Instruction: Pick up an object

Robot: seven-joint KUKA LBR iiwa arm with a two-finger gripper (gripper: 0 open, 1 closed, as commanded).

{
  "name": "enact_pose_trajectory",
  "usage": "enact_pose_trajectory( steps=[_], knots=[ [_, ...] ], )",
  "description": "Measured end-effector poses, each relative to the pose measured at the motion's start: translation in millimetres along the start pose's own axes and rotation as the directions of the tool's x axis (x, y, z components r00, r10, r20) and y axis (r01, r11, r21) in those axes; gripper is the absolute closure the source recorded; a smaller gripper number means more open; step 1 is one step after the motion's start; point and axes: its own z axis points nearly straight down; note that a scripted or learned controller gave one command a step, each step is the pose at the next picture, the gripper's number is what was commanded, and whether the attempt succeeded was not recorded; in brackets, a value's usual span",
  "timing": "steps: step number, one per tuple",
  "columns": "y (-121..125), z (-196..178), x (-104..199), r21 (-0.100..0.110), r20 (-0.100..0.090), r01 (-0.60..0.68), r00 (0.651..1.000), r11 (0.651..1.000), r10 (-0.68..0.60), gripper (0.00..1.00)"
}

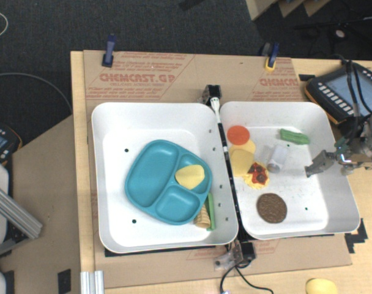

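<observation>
My gripper (316, 165) reaches in over the right edge of the right bin (308, 216) with nothing visibly in it. Left of it lie a small pale grey cup (276, 157) and a green piece (294, 137). Further left are an orange disc (238, 135), a yellow block (241, 160) and a red and yellow toy (257, 175). A brown round cookie (271, 207) sits near the front of that bin. In the left bin (112, 133) a teal divided plate (158, 182) bears a yellow lemon-like piece (190, 176).
A cone-shaped toy (202, 218) and a green stick (210, 209) lean at the left bin's right wall. A black brush (215, 106) lies along the divide between bins. A tablet (339, 94) sits at the right, with clamps (109, 51) at the bench's back.
</observation>
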Motion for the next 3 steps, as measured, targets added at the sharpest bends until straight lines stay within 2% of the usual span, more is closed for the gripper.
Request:
enact_pose_trajectory(
  steps=[1, 2, 3],
  knots=[
    [1, -11, 0, -0.003, 0.001, 0.001, 1.000, 1.000, -0.001, 1.00],
    [-2, -152, 92, -0.019, 0.000, 0.013, 1.000, 1.000, -0.013, 1.00],
    [-4, -189, 194, -0.008, -0.002, 0.013, 1.000, 1.000, -0.013, 1.00]
  ],
)
